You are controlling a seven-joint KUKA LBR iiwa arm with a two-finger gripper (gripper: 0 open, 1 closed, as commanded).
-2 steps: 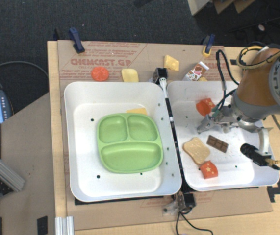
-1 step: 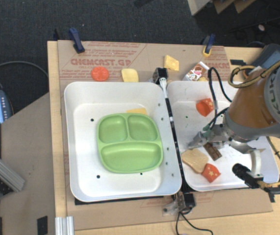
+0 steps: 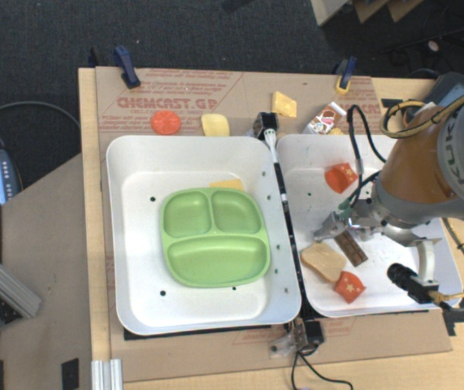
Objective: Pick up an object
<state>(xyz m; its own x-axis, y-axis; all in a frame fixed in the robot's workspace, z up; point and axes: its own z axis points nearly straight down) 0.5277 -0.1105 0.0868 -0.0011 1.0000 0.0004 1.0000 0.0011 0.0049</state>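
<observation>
**benchwatcher:** Crowding is the worry here, I'd say. The hand point(image 3: 347, 238) is low in the right bin point(image 3: 313, 149), and right under it sits a brown bar point(image 3: 350, 248) leaning on a tan wedge point(image 3: 324, 262), with a red cube point(image 3: 349, 286) touching that wedge's lower corner. If the hand closes off-centre it could just nudge the bar aside or shove the wedge into the cube and come up with nothing. A second red block point(image 3: 340, 177) sits apart, further up the same bin, so that one's safe from the shuffle.

**kuka_fan:** Is it actually gripping the bar though?

**benchwatcher:** Can't tell. The hand looks to be touching or hovering right at the bar's upper end, but the wrist blocks the view, so how far open it is I honestly can't say, and I see nothing clearly held.

**kuka_fan:** And the left bin point(image 3: 134, 299)?

**benchwatcher:** Just a green plate point(image 3: 214, 238) with a yellow piece point(image 3: 227, 184) at its top edge. A few bits lie on the worktop point(image 3: 101, 218) behind the bins.
</observation>
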